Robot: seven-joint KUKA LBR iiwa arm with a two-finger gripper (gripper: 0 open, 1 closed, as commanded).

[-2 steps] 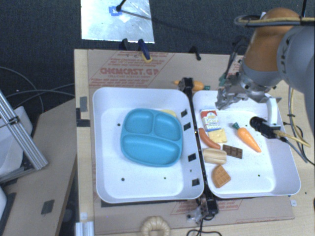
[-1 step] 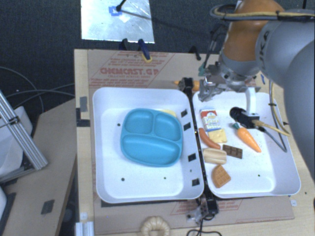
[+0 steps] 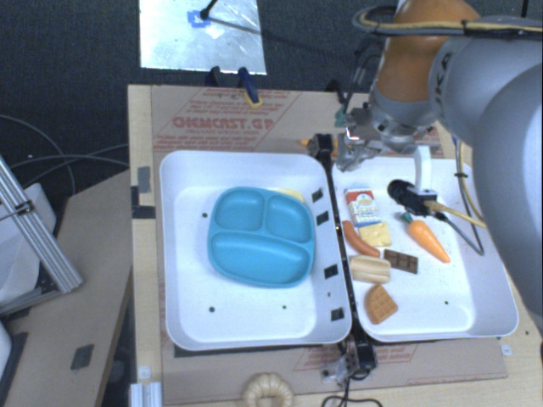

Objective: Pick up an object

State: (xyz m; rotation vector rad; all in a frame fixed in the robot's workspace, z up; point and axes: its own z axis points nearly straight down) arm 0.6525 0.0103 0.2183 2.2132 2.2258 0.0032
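The right bin (image 3: 445, 305) holds several toy foods. Among them are a small white and orange carton (image 3: 362, 208), a red sausage (image 3: 360, 239), a pale bun (image 3: 370, 269), a brown chocolate bar (image 3: 401, 261), a tan waffle piece (image 3: 381, 303), an orange carrot (image 3: 427, 238) and a yellow slice (image 3: 383, 234). My gripper (image 3: 350, 153) hangs over the far left corner of this bin, just beyond the carton. Nothing shows in its grasp.
A blue divided plate (image 3: 261, 236) lies in the left bin (image 3: 182, 253), with a small yellow piece (image 3: 292, 195) at the plate's far edge. The bins' shared wall (image 3: 338, 253) runs just left of the foods. The arm's bulk covers the right bin's far right side.
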